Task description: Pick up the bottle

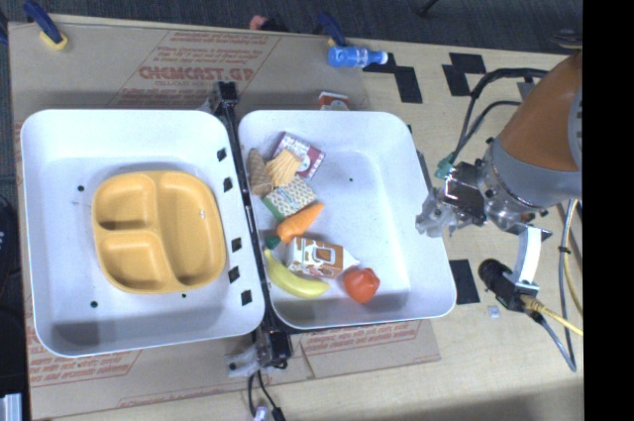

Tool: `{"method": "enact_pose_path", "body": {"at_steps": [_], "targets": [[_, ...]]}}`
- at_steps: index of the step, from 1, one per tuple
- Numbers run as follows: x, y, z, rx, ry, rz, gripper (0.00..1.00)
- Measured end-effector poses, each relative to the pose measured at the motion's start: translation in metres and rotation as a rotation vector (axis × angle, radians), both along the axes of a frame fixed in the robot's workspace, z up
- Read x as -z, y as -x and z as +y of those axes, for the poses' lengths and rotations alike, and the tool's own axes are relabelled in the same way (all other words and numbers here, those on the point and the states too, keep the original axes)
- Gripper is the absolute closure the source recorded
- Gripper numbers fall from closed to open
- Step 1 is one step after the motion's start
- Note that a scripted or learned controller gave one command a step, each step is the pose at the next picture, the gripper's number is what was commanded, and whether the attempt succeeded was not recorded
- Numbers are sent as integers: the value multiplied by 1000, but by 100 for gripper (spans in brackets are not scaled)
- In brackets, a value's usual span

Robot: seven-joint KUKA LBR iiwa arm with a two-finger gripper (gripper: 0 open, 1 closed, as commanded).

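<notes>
A small blue bottle [349,57] with a pale cap lies on its side on the bench, just behind the far rim of the right bin [396,137] and outside both bins. My gripper [434,217] hangs at the right bin's right rim, about mid-way along that edge, well forward and right of the bottle. Nothing shows between its fingertips. The grey arm with its orange band [543,127] comes in from the right.
The right bin's left half holds a cracker [265,171], a purple packet [300,154], a carrot [298,222], a banana [294,281], a small carton [317,257] and a red fruit [361,283]. A yellow divided plate [158,229] lies in the left bin. Blue clamps [332,29] grip the bench's far edge.
</notes>
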State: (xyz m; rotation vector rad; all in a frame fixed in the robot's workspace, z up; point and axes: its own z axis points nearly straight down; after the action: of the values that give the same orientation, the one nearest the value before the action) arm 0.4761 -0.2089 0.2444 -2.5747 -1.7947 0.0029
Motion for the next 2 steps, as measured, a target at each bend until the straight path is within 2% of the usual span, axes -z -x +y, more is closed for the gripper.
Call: {"method": "enact_pose_path", "body": {"at_steps": [1, 2], "targets": [[31, 0, 11, -183, -2, 0, 100], [46, 0, 12, -262, -3, 1, 100]]}}
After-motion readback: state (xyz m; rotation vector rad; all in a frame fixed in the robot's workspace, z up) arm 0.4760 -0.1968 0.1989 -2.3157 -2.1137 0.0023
